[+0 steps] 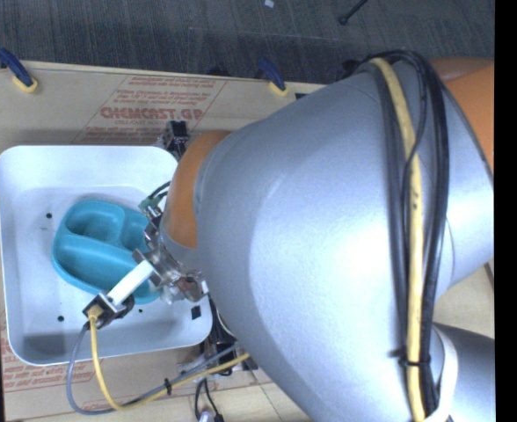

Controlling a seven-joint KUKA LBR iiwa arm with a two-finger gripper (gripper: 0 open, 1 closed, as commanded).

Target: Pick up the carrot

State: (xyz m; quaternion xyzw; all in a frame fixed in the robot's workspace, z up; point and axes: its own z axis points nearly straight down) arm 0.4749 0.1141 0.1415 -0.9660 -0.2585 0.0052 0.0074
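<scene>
My grey arm (346,236) with its orange band (184,200) reaches far over the bench and covers the right side of the view. My gripper (157,262) is low in the left white bin (17,236), at the right edge of a blue curved plastic object (91,244) that lies in the bin's middle. A white bracket with a black tip (113,295) sticks out from the wrist toward the bin's front. The arm hides the right part of this bin and the space beyond it.
Yellow and grey cables (100,376) loop from the wrist over the bin's front wall. Cardboard (153,104) lies under the bin, held by blue clamps (17,69) at the far edge. Dark floor lies beyond the bench.
</scene>
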